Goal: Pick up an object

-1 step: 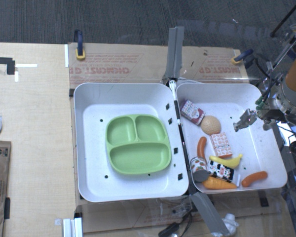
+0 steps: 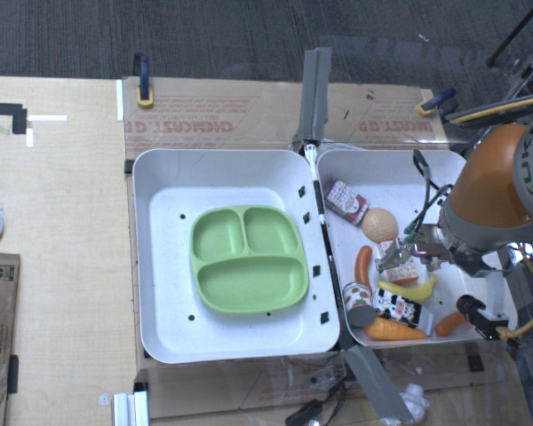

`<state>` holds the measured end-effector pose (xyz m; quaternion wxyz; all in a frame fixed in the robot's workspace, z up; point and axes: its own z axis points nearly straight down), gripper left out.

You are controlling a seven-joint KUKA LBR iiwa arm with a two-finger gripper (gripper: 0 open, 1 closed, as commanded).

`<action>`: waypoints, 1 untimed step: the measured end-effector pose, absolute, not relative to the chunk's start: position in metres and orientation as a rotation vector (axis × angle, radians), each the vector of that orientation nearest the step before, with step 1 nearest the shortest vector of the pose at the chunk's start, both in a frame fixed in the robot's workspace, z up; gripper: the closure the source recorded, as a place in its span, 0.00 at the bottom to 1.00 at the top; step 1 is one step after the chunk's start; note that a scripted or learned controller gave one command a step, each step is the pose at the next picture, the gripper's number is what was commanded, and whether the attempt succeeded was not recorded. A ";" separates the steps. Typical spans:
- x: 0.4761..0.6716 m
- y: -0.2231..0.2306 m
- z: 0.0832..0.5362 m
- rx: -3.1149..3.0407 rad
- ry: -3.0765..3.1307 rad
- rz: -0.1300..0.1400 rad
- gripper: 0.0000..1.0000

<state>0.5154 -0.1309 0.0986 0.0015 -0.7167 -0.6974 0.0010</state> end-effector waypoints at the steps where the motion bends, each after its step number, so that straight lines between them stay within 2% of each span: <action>1: 0.516 -0.136 0.091 -2.222 -2.218 0.002 0.00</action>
